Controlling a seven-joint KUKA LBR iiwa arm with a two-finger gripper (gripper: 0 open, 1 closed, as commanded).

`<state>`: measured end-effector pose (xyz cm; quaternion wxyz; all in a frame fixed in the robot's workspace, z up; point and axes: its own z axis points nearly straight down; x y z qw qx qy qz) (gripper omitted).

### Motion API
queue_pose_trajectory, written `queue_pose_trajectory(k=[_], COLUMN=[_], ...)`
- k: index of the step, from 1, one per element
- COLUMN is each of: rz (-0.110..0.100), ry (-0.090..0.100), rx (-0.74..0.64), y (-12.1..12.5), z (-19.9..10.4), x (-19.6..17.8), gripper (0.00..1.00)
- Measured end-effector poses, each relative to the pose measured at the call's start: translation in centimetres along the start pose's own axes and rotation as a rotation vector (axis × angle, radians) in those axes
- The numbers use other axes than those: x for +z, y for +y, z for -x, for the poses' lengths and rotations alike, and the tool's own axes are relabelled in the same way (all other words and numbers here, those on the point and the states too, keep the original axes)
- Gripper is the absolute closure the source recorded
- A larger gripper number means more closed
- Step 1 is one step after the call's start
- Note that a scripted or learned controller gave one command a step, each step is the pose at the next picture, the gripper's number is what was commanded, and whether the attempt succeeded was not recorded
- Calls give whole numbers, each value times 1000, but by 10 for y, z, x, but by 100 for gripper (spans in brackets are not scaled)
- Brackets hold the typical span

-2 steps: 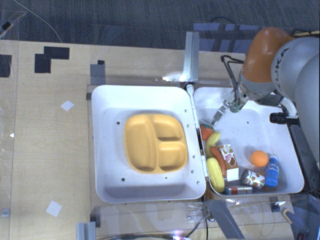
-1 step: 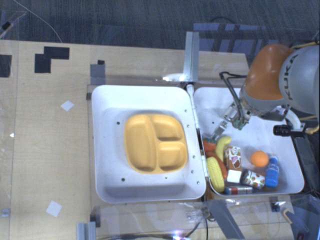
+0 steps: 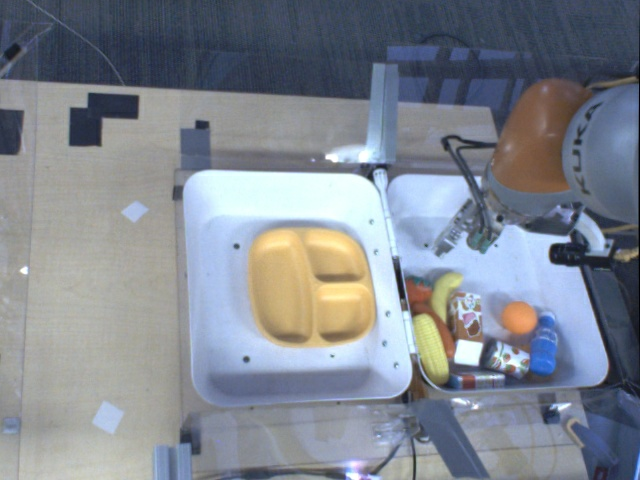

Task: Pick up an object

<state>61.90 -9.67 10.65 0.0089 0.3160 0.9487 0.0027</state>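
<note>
a pale wooden bench [image 3: 90, 298] with black tape patches [image 3: 100, 116] — dark ribbed carpet [image 3: 250, 23] lies beyond it.

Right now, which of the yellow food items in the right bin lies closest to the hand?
The banana, at the top of the pile just below the hand. The corn cob lies lower, along the bin's left wall.

Pale wooden surface [image 3: 90, 298] carrying two shallow white bins. The right bin [image 3: 590, 353] lies directly beneath the pincer [image 3: 468, 233]; the left bin [image 3: 205, 268] adjoins it on the side away from the arm.
</note>
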Motion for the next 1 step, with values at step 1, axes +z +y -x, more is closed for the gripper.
queue_pose_trajectory(k=[1], rz=[-7], ry=[-1], rx=[61], y=[-65], z=[106], x=[-34], gripper=[100])
